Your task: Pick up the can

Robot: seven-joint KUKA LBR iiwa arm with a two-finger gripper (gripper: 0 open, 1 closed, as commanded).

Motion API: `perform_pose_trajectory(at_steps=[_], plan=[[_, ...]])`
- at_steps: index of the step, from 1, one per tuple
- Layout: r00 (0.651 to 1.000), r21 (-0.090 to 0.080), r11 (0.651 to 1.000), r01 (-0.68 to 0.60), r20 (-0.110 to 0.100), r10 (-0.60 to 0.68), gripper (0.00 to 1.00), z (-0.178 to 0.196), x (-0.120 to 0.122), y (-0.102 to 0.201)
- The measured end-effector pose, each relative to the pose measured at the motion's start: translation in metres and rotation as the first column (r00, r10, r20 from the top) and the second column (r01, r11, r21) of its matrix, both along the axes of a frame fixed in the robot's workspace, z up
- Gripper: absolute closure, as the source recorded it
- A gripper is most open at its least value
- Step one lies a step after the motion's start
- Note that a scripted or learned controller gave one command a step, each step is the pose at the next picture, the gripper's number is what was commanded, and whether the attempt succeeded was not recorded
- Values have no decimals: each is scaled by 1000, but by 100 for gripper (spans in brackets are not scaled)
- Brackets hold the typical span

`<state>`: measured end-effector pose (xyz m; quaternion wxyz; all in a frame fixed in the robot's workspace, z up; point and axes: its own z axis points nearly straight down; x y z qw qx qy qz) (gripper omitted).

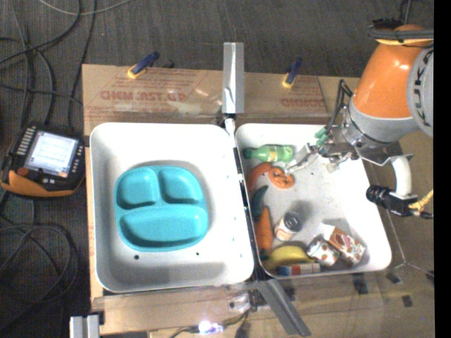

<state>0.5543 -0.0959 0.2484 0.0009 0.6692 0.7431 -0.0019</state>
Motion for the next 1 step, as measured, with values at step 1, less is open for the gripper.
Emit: perform_pose_trajectory(at_steps=[1], plan=[[1000, 4, 1000, 4, -1, -4, 0, -148, -37, -70]])
